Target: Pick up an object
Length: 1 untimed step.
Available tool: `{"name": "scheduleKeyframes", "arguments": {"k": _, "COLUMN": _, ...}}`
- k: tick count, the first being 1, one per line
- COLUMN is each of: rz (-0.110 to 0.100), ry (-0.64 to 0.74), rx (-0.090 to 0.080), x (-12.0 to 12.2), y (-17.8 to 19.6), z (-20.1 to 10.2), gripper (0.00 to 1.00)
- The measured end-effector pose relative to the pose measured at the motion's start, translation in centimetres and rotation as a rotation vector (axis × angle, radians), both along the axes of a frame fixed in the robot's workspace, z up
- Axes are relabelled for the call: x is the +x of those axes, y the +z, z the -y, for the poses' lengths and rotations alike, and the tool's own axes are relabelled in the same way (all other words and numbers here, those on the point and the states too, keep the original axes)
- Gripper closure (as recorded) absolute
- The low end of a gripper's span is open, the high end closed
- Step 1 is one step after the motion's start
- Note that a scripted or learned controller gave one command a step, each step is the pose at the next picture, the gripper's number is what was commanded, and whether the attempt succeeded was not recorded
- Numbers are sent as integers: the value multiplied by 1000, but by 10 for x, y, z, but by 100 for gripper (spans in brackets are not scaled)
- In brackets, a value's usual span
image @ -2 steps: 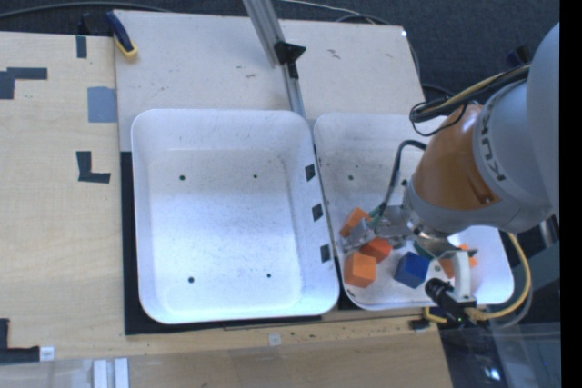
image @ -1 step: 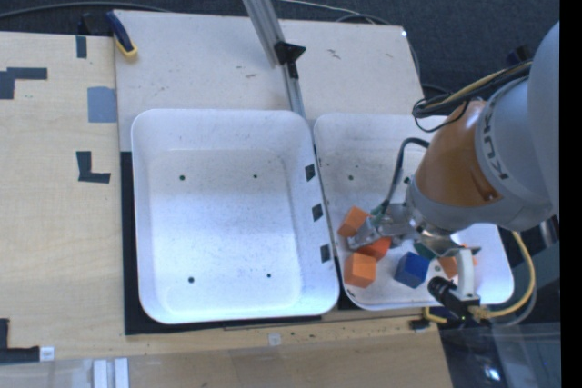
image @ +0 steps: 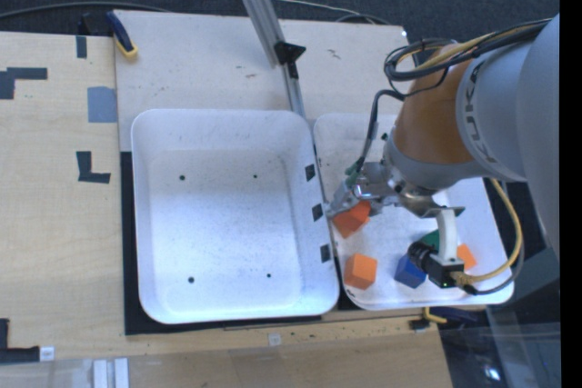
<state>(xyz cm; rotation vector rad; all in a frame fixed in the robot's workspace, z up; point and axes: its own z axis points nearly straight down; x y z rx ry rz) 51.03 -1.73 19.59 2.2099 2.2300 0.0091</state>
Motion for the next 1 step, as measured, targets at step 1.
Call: {"name": "scheduleKeyframes", "arguments": {"k": 1, "rz": 0, "ry": 2, "rx": 1, "x": 24, "y": 65, "z": -74, "gripper": 100}}
